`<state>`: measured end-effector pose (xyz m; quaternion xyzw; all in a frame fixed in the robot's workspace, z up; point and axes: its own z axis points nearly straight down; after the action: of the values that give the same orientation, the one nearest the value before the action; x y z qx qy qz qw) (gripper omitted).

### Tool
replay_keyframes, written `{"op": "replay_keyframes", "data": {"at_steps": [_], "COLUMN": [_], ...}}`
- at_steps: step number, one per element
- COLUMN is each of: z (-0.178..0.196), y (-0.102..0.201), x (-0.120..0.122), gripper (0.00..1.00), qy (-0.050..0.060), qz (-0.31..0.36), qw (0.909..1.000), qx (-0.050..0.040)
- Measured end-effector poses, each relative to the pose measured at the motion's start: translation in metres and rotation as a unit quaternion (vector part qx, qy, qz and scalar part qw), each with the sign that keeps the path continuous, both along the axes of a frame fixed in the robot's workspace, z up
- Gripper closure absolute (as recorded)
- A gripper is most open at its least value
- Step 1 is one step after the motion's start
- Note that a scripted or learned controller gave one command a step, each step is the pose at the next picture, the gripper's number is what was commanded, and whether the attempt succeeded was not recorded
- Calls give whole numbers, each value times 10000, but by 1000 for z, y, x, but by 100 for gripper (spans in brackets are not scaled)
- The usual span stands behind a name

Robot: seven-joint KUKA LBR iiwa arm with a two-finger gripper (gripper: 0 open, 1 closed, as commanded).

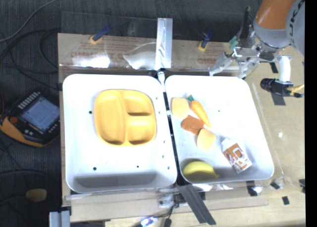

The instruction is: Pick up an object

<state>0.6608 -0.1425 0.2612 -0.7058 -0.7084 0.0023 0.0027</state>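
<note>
Above the far right corner of the right bin (257, 122), outside its rim, the gripper (241, 62) hangs off the grey arm (277, 8) with its orange band; nothing sits between the fingers, and how far apart they stand I cannot tell, the metal parts blur together there; right bin holds the loose items, all well apart from the gripper: carrot (199, 112) tilted near the bin's left-centre, pale yellow piece (180, 107) just beside it on the left, orange-brown chunk (191, 124) touching the carrot's lower side, another pale yellow piece (206, 139) below that, small carton (236, 155) tilted toward the near right, banana (198, 169) lying along the near wall; left bin (79, 137) holds a yellow divided tray (125, 117), roughly centred; handheld controller (30, 117) on the floor to the left of the bench.
</note>
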Motion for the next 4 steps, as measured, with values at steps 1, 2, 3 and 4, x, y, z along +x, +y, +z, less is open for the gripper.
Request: {"op": "replay_keyframes", "data": {"at_steps": [1,2,3,4], "z": [-141,-173,-143,-82], "y": [33,28,38,65], "x": [-8,-5,-59,-38], "gripper": [0,0,0,0], "qy": [6,-85,-2,0], "qz": [700,1282,688,154], "qw": [9975,9917,9976,9999], "qx": [3,-30,11,-6]}}
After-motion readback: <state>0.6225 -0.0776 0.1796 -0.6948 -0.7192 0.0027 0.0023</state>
